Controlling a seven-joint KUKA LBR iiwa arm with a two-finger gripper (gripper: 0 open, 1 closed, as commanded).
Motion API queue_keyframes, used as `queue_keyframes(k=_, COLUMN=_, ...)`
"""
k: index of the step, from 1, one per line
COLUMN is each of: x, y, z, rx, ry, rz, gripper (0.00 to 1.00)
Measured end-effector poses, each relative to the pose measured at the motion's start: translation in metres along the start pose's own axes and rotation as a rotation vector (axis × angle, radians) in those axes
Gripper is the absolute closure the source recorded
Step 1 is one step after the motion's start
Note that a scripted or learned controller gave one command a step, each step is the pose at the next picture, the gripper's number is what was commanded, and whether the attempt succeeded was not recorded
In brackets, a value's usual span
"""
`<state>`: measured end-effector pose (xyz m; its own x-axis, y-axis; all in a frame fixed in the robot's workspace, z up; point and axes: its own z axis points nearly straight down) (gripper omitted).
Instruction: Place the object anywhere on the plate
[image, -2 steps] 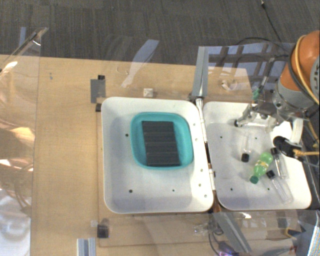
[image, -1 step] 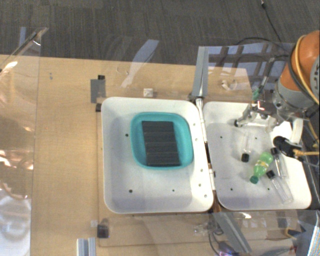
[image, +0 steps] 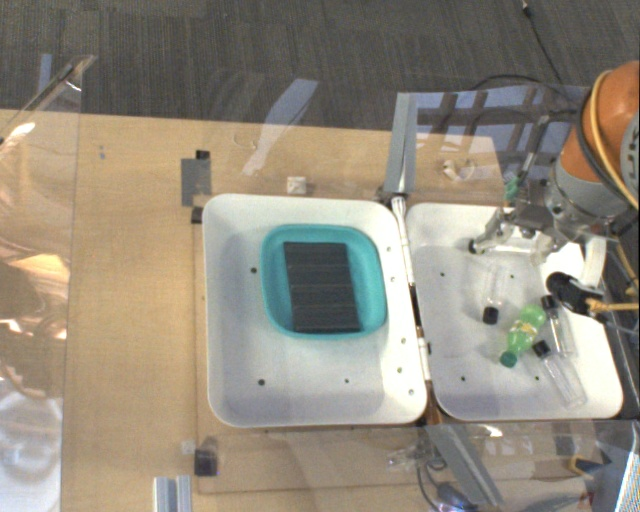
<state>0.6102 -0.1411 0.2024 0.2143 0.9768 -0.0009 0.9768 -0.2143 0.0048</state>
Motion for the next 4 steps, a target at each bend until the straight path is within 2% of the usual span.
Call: queue_keyframes(k=4, x=0.0, y=0.0, z=0.0, rx=0.0, ry=0.0, rz=0.0, gripper=0.0)
